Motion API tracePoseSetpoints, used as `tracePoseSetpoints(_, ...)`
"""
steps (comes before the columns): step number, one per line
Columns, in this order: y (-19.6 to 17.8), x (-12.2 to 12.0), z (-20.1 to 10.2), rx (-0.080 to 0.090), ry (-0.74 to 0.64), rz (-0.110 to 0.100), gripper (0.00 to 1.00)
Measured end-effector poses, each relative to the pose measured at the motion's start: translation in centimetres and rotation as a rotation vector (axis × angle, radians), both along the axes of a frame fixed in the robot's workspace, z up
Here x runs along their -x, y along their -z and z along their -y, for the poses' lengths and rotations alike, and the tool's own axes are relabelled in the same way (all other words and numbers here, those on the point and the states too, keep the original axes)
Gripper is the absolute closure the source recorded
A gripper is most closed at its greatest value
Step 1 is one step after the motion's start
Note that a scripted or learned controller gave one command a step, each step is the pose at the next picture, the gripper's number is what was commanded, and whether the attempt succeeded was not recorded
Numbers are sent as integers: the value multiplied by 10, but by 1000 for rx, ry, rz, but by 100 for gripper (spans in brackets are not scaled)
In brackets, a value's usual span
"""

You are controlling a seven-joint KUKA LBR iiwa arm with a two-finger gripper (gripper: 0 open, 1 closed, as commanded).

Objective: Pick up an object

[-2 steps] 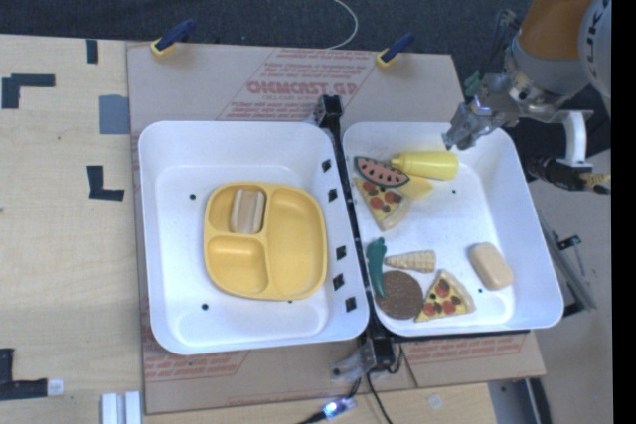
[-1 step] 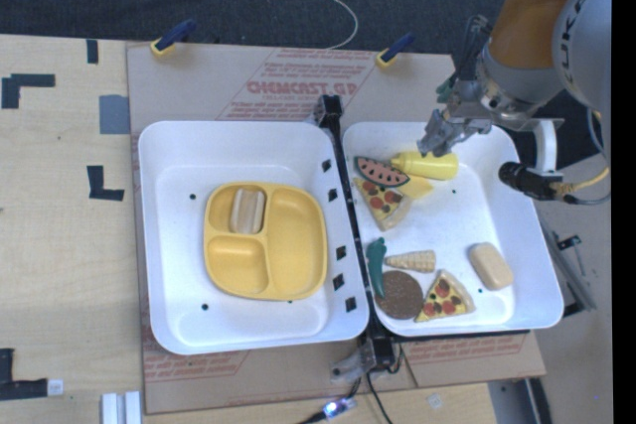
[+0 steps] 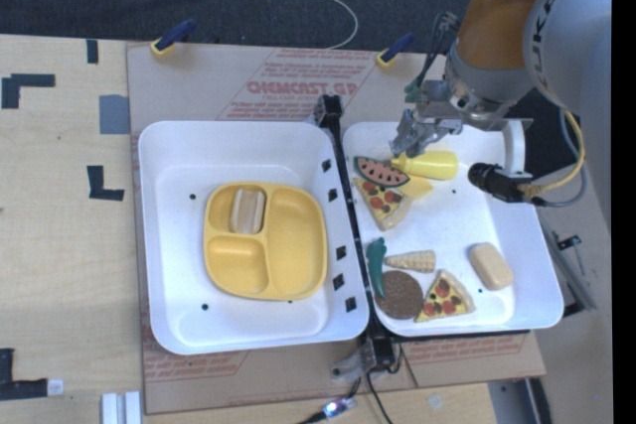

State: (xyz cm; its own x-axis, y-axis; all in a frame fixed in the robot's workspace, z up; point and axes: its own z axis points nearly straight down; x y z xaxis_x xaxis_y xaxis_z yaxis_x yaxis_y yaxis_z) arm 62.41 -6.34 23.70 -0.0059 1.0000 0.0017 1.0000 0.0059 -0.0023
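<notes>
While the gripper [image 3: 409, 146] hangs low over the right bin's far left corner, its tips sit just above the yellow toy; whether it is open or closed cannot be told.
Yellow toy [image 3: 429, 164]: lying in the right bin [image 3: 517, 313] near its far edge, just beside the gripper, not seen between any fingers.
Watermelon slice [image 3: 381, 172]: touching the yellow toy's left end, against the bin's left wall.
Pizza slice [image 3: 382, 201]: just in front of the watermelon slice.
Near edge of the right bin: a green piece [image 3: 377, 263], a cone [image 3: 412, 261], a brown round cookie [image 3: 400, 294] and a second pizza slice [image 3: 446, 297] clustered together.
Bread roll [image 3: 490, 265]: near the bin's right wall, apart from the cluster.
Left bin [image 3: 174, 313]: holds a yellow divided plate [image 3: 288, 243] at its middle, with a pale block [image 3: 246, 210] in the plate's far left compartment.
Arm [image 3: 517, 15]: reaches in from the far right corner of the table [image 3: 60, 213].
</notes>
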Motion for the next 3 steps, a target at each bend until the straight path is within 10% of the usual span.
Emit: tracePoseSetpoints(3, 24, 22, -136, 1, 0, -2, 100)
